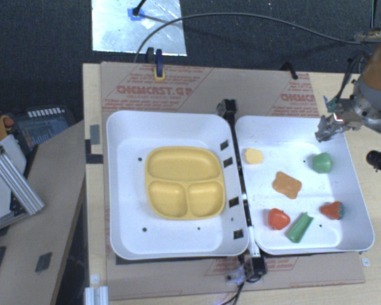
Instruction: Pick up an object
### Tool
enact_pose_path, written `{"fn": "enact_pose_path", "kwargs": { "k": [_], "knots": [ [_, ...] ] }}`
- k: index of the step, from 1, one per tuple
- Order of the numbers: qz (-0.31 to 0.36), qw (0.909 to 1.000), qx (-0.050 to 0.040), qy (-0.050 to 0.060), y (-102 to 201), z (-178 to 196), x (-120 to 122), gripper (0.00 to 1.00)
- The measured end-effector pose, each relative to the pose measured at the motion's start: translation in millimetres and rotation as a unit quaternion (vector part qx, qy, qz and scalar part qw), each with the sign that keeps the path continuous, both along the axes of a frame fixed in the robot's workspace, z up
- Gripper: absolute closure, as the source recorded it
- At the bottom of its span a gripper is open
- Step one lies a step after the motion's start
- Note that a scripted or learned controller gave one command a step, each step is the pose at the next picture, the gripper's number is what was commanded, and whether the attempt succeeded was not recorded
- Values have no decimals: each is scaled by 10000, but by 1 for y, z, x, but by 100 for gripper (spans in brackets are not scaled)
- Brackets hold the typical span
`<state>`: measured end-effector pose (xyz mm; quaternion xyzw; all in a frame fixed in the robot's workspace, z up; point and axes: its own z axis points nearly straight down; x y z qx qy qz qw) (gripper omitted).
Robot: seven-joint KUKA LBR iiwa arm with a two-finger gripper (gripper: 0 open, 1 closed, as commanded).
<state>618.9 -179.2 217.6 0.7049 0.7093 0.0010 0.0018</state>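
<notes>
Grey arm [374,100] tilts over right bin's [355,234] far corner.

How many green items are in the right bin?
2: a round green piece near the far right side, under the gripper, and a long green piece at the near edge. None appear hidden.

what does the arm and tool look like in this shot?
Grey rounded arm with an orange band above the wrist. The tool is small, dark grey metal, with a tiny red spot near its base. Thin dark cables run along the upper arm.
</notes>
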Motion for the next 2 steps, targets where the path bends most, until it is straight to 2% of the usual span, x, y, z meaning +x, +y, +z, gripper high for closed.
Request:
{"fn": "enact_pose_path", "kwargs": {
  "k": [1, 2],
  "knots": [
    [8, 10000, 9, 22, 50, -9, -13, 100],
    [14, 10000, 15, 18, 99, 0, -34, 100]
  ]
}}
